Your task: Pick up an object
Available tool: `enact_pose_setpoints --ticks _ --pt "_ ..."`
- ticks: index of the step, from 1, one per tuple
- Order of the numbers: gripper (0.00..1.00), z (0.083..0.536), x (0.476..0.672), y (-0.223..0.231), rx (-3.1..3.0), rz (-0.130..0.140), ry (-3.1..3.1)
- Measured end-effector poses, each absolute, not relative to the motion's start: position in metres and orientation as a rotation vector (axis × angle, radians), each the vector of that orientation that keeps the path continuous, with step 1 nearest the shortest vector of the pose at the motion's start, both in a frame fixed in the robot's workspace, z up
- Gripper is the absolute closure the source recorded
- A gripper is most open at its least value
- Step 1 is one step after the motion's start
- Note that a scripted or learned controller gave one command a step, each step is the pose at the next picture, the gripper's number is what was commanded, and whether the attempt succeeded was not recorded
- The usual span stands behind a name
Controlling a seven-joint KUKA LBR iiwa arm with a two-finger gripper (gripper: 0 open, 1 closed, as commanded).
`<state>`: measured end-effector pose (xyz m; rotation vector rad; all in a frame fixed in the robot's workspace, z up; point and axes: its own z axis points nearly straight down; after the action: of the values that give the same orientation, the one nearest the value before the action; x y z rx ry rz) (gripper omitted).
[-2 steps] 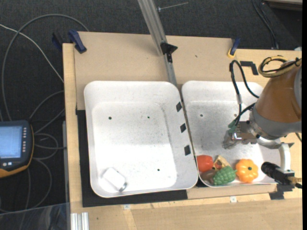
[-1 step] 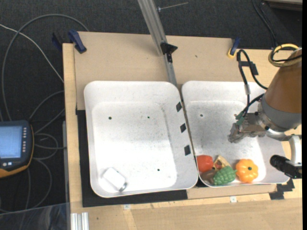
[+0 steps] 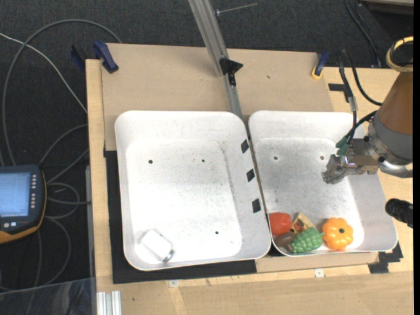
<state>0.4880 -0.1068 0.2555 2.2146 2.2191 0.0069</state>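
While two-finger gripper (image 3: 333, 174) hangs over bare floor of right-hand shallow white bin (image 3: 298, 126), finger spread cannot be told. Below it, toward near rim: small orange plastic pumpkin (image 3: 337, 233), green knobbly toy (image 3: 306, 241), red rounded piece (image 3: 280, 223). Pumpkin likely light, stiff, slippery; pinch across ribbed sides.

The grey, rounded metal arm (image 3: 392, 151) wears a broad orange-brown band (image 3: 401, 104) above its wrist, topped by a pale yellowish ring at the upper edge. Below the band comes a smooth grey collar, and from it juts the small grey metal pincer (image 3: 333, 173), boxy and mechanical, with a green part on its upper side. Thin black cables (image 3: 353, 100) loop along the arm toward the wrist.
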Motion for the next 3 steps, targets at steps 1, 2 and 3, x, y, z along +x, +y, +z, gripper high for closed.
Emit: enact_pose_setpoints --ticks 1,2,3 --pt "1.00 0.247 0.500 -0.058 2.216 0.003 2.229" --pt "1.00 0.248 0.532 -0.004 2.212 0.005 2.229" --pt "1.00 0.251 0.558 0.050 2.212 0.006 2.230"
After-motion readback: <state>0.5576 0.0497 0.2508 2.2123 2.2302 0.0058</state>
